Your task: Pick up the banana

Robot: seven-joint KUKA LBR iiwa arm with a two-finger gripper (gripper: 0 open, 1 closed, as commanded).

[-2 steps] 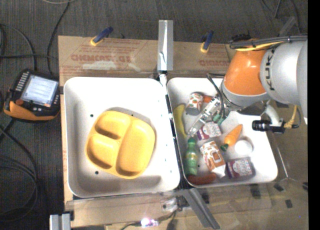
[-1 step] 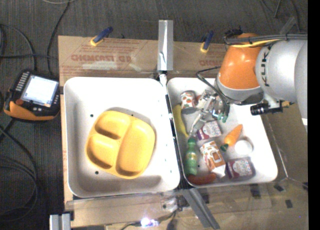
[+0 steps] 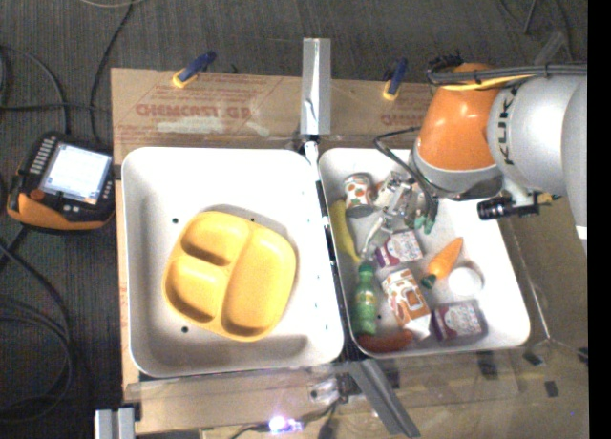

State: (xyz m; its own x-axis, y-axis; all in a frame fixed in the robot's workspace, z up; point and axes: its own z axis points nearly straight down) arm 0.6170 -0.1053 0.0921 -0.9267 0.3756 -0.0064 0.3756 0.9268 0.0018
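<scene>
Two bins sit side by side; nearest in the right bin (image 3: pixel 516 327) lie cartons (image 3: pixel 406 296) and a bottle (image 3: pixel 365 299). Farther, the banana (image 3: pixel 342 227) hugs the left wall, leaving little finger room, so a grasp may slip. The end effector (image 3: pixel 399 206) hovers right of it, its opening impossible to judge.

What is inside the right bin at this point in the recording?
The right bin holds the banana along its left wall, a green bottle, a carrot, small cartons and a can. The end effector hangs over the upper part, covering whatever lies beneath it.
</scene>
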